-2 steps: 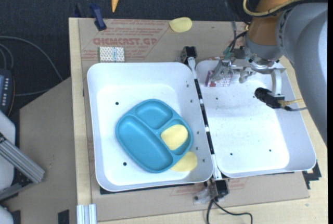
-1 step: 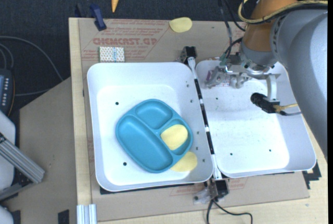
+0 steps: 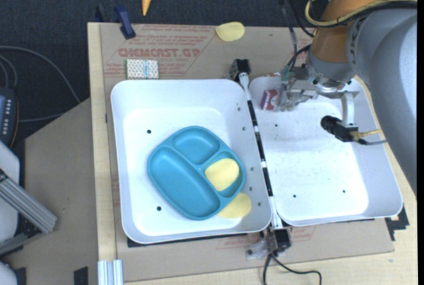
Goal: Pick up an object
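Observation:
My gripper [image 3: 289, 97] hangs low over the far left corner of the right bin [image 3: 331, 191]. A small red and white object [image 3: 267, 100] lies right beside it on its left, partly hidden by the gripper, and I cannot tell whether they touch. In the left bin [image 3: 132, 118] a blue divided plate [image 3: 182, 174] holds a yellow piece [image 3: 222, 172]. A second yellow piece [image 3: 235, 207] lies against the plate's near right edge.
On the bench behind the bins lie a pale yellow object [image 3: 230, 31], a small patterned packet [image 3: 142, 68] and a blue item [image 3: 124, 22]. A black clip [image 3: 240, 68] sits at the far end of the wall between the bins. A small orange carrot [image 3: 146, 2] lies on the dark floor.

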You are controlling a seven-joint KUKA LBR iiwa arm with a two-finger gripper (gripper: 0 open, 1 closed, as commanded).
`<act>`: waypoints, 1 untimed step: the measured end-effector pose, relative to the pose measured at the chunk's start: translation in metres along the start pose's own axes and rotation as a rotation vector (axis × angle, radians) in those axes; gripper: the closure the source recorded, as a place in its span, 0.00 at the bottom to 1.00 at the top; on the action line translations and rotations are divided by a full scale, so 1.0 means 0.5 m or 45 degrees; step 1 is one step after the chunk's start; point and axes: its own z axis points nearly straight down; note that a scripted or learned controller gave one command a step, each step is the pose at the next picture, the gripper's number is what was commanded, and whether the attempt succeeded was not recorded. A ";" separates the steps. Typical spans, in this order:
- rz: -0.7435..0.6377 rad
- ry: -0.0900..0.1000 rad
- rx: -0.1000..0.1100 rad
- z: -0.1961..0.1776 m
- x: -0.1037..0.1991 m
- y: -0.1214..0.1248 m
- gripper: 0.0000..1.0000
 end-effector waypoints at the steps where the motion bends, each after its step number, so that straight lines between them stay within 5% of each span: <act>1: 0.005 0.000 -0.013 0.013 -0.014 -0.187 1.00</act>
